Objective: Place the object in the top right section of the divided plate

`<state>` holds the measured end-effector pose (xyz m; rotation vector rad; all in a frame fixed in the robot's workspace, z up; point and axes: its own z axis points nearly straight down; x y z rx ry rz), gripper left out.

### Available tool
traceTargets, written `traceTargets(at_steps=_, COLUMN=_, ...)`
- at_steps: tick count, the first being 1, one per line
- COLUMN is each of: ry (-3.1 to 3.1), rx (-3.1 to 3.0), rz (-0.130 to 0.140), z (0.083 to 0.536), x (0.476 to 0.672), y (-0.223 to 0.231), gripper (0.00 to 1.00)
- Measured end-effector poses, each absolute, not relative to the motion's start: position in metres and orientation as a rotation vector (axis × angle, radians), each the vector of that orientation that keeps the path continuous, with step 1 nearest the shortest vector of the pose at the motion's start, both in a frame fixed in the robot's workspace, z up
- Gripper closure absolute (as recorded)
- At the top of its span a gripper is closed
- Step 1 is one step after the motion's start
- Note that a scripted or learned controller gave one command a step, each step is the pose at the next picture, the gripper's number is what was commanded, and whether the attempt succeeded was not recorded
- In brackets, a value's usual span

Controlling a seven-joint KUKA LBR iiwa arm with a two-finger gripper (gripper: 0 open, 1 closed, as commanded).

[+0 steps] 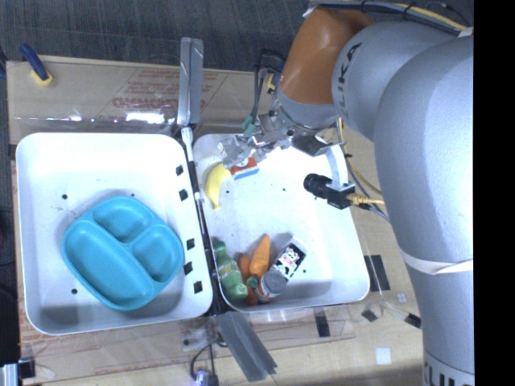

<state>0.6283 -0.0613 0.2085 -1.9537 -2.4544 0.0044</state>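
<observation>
The gripper (241, 147) is down in the right bin's (354, 276) far left corner, just above the banana (215, 183); I cannot tell its state. The blue plate (121, 252) sits in the left bin (32, 215); a carrot (259, 256) lies with other items at the near edge.

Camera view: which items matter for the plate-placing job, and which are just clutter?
Job items:
- divided plate, left bin
- banana, nearest the end effector, right bin

Clutter:
- carrot
- green vegetable
- small black-and-white carton
- blue clamp on the bench
</observation>
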Motion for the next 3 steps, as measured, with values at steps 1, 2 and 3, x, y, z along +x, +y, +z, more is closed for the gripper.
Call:
traceTargets(at_steps=1, ry=-2.551, rx=-1.827, rz=0.005, z=0.191, x=0.548, y=0.001, gripper=1.00)
traceTargets(at_steps=2, ry=-2.594, rx=-1.765, rz=0.005, z=0.191, x=0.518, y=0.086, gripper=1.00)
traceTargets(at_steps=3, ry=-2.593, rx=-1.767, rz=0.005, z=0.191, x=0.518, y=0.085, gripper=0.00)
